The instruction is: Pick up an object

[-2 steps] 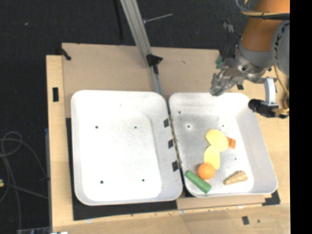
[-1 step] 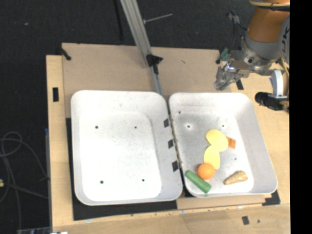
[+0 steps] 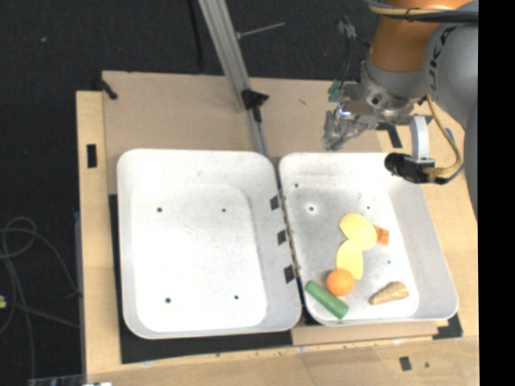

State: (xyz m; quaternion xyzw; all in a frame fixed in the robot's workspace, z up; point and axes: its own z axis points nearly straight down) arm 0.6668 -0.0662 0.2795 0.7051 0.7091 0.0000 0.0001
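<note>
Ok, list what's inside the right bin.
Right bin: two yellow pieces, an orange ball, a green stick, a tan wedge; a small orange piece partly hidden.

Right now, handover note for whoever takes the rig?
Pincer: hangs over the far rim of the right bin, nothing between its fingers; open or shut unreadable.
Right bin, near corner: two yellow pieces, orange ball, green stick, tan wedge, small orange bit.
Left bin: no items seen.
Done: nothing picked.
Left: descend on one object, grasp, lift.
</note>
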